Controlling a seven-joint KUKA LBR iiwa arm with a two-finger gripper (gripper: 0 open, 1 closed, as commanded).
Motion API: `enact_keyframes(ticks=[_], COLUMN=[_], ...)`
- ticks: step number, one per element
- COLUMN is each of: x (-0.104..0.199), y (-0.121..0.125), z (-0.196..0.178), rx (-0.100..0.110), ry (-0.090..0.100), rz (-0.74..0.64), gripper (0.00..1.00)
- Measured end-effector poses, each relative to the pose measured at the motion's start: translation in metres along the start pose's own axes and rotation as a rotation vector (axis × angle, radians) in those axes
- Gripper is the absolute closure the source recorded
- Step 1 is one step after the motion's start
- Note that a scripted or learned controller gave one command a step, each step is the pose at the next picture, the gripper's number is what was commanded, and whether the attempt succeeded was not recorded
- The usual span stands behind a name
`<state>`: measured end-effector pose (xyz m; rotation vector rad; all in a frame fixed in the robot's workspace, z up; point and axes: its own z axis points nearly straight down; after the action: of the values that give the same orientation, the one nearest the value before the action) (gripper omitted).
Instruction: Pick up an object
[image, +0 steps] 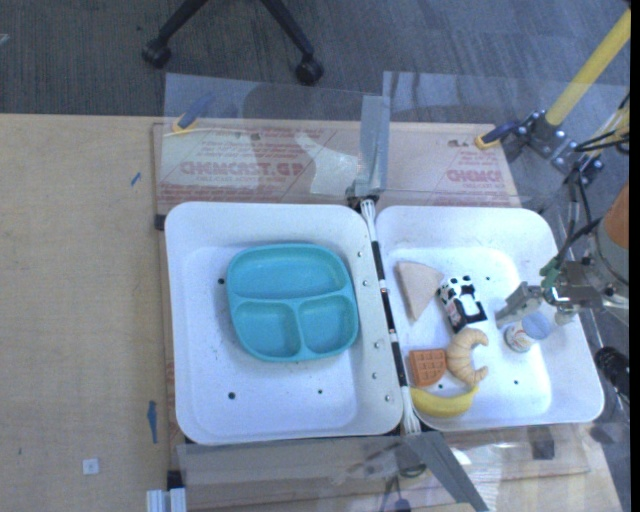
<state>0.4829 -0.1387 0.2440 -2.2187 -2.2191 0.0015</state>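
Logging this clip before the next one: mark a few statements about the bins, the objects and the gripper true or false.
1. The teal divided plate lies in the left bin. True.
2. The banana lies on the plate. False: it is in the right bin, at its near edge.
3. The croissant lies just above the banana. True.
4. The gripper is over the left bin. False: it is over the right bin's right side.

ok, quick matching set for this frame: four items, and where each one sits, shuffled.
Items:
1. teal plastic divided plate
2. yellow toy banana
3. tan wedge-shaped toy slice
4. black-and-white toy cow

Places:
A. right bin, near edge
B. left bin
C. right bin, far-left area
D. right bin, middle, right of the wedge

Pairs: 1-B, 2-A, 3-C, 4-D
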Motion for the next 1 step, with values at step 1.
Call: enact_keyframes(ticks=[1], x=[0.0140], y=[0.0101], z=[0.1546], rx=[-0.008], ry=[-0.003], rz=[0.003], gripper=[0.00])
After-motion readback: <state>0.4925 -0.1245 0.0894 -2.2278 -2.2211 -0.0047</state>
